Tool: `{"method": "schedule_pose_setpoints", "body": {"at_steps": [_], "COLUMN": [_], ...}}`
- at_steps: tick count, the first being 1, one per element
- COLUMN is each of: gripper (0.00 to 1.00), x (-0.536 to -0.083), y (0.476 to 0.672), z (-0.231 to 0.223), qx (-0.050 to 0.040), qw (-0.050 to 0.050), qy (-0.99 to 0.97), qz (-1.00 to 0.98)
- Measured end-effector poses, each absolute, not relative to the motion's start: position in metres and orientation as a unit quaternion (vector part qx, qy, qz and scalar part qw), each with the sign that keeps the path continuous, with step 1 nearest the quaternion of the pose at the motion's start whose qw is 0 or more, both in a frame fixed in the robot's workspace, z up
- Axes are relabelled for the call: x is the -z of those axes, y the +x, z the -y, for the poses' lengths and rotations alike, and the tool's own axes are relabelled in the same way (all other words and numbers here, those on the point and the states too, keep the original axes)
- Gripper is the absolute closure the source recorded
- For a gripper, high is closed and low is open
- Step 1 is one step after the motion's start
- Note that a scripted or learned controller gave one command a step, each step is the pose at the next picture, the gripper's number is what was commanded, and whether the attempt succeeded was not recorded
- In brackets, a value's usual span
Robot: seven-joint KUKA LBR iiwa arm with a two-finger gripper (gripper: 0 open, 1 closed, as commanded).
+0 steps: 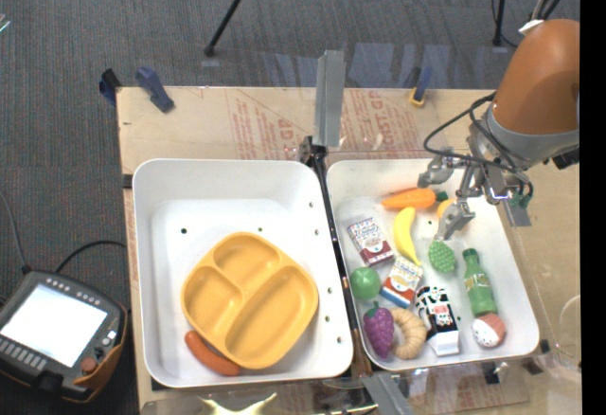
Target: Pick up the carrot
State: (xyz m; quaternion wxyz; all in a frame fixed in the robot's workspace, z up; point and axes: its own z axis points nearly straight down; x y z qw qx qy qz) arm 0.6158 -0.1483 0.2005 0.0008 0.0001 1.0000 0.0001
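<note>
From above, my claw (453, 198) hangs open over the right bin (519, 282), nothing between its fingers. The carrot (410, 199) lies just left of it, near the bin's far wall, with the banana (406, 234) right below the carrot. The yellow plate (250, 298) sits well left, in the other bin.

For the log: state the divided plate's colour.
Yellow-orange divided plate, best seen in the camera view.
</note>
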Motion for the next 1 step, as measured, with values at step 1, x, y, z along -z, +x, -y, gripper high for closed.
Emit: {"method": "schedule_pose_setpoints", "body": {"at_steps": [1], "gripper": [0.00], "x": [-0.0855], "y": [0.6301], "z": [0.1696], "qx": [-0.0007], "qw": [-0.003], "qy": [0.157], "qz": [-0.988]}}
